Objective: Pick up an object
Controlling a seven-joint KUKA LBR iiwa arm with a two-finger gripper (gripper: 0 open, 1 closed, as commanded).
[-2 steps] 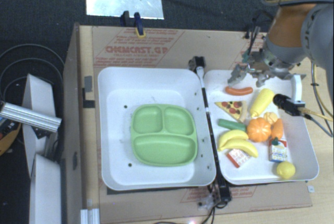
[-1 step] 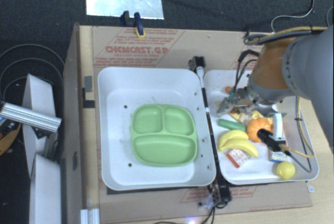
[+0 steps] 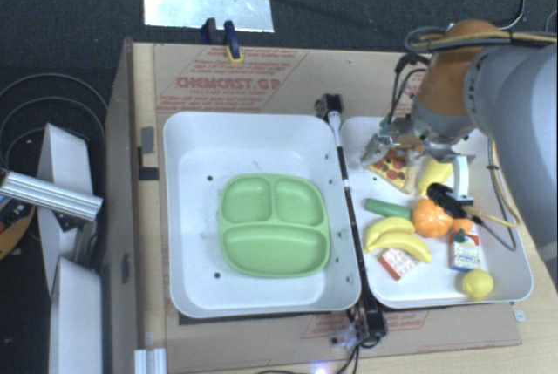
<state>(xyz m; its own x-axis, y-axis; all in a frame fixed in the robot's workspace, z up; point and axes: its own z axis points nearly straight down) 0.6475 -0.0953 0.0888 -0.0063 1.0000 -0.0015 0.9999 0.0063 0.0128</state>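
My gripper (image 3: 380,149) hangs over the far left part of the right bin (image 3: 514,281), directly beside a pizza slice toy (image 3: 397,169). Below that lie a green cucumber (image 3: 388,208), an orange fruit (image 3: 427,219), a banana (image 3: 398,238), a red and white packet (image 3: 398,262), a small carton (image 3: 466,251) and a lemon (image 3: 477,283). A yellow piece (image 3: 433,173) sits right of the pizza slice. Nothing shows between the gripper's tips.
The left bin (image 3: 196,189) holds a green divided plate (image 3: 275,224). A ridge with a black clip (image 3: 330,106) separates the two bins. The grey arm with its orange band (image 3: 449,76) reaches in from the right above the right bin's far side.
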